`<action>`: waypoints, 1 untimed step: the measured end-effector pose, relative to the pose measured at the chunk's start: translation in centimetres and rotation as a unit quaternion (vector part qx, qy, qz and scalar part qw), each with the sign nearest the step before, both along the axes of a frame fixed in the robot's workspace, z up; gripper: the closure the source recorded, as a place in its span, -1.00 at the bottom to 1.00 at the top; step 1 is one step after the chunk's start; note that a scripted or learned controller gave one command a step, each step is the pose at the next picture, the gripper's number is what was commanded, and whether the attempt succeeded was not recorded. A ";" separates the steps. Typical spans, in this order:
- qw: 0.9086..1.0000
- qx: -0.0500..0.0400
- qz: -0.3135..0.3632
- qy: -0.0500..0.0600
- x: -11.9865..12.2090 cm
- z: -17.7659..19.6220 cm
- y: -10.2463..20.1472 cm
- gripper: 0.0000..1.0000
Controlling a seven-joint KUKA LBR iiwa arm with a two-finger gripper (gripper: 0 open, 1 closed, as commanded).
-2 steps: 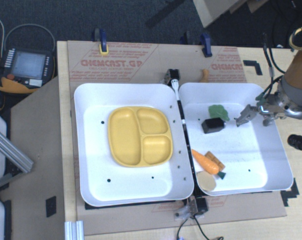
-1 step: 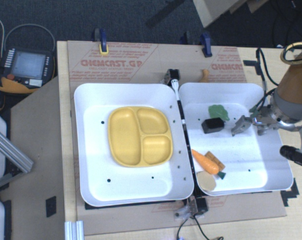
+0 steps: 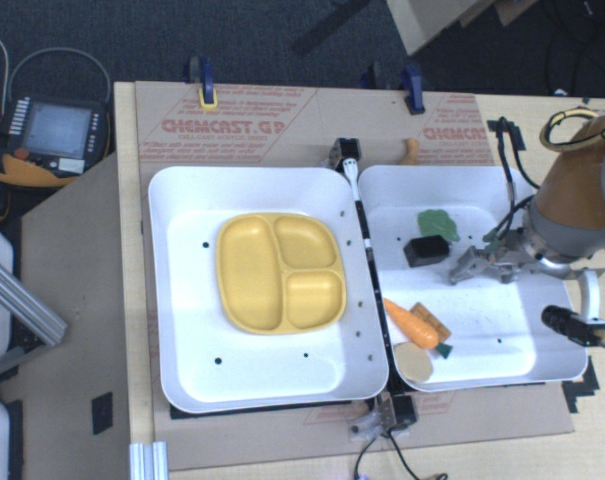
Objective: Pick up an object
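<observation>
The counter (image 3: 282, 118) you are looking down on is carrying two white bins side by side, and its far right end is being cut off by the edge of the view. The left bin (image 3: 182, 298) is holding a yellow divided plate (image 3: 280, 271), lying flat near its middle with three compartments facing up. The right bin (image 3: 482, 358) is having part of its right wall covered by the arm (image 3: 574, 193), which is reaching in from the right with its orange band uppermost and its grey wrist tipping down toward the bin floor; the upper part of the arm is running out of view. The claw (image 3: 474, 265) is hanging low over the middle of the right bin, its fingers spreading apart and pointing left, and you are seeing nothing between them. Its tips are sitting just beside a black block (image 3: 426, 250), and whether they are touching it is hard to make out. A green piece (image 3: 437, 223) is lying just behind that block. Near the bin's front left corner an orange carrot (image 3: 412, 323) is lying aslant, with a small brown piece (image 3: 432, 321) against it and a pale round disc (image 3: 414, 362) just in front.
</observation>
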State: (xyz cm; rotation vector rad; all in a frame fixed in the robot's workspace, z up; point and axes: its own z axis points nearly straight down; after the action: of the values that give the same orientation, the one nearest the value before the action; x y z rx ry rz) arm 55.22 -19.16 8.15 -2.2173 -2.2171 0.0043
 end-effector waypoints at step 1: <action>1.000 -0.002 0.000 -0.004 0.2 1.4 -0.1 1.00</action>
State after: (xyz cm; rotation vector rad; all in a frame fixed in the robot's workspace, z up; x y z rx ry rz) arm 55.38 -19.26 9.53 -2.2236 -2.2214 0.0001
